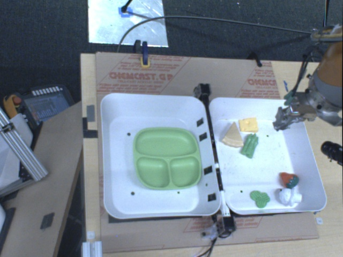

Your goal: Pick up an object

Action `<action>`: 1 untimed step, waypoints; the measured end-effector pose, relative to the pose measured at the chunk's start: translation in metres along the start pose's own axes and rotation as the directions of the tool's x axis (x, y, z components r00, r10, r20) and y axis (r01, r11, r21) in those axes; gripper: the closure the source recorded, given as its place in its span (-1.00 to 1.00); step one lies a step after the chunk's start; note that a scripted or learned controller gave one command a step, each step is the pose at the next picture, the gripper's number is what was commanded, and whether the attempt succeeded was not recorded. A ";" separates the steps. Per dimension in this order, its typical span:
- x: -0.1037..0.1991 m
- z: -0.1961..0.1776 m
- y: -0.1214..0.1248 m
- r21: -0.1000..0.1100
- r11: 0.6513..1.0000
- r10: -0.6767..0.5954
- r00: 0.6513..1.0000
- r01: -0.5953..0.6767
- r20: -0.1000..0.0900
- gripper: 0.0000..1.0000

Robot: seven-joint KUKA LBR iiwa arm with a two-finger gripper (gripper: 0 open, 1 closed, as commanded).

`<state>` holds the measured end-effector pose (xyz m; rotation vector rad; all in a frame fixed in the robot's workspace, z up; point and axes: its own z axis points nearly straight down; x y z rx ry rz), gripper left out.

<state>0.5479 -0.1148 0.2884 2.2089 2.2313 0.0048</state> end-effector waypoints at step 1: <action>0.046 0.002 0.003 0.001 1.000 0.001 1.000 -0.001 0.000 1.00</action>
